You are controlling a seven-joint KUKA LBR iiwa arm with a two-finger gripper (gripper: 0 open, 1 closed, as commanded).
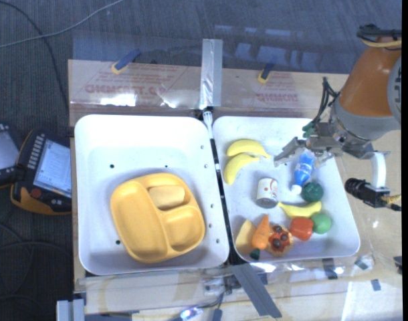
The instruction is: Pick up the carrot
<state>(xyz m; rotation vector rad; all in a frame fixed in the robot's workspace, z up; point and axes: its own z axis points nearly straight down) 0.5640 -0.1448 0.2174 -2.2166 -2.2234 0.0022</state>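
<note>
Carrot (261,232), orange, green-tipped, lying tilted in right bin (341,236)

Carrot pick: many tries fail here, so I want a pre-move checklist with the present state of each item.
1. Carrot in view, right bin near front edge: ok.
2. Hand over the carrot: not ok; it is farther back, above the blue bottle.
3. Carrot free of neighbours: not ok; yellow wedge and dark fruit cluster crowd it.
4. Hand holding nothing: cannot tell.
5. Path forward past the small can: ok, likely.
</note>
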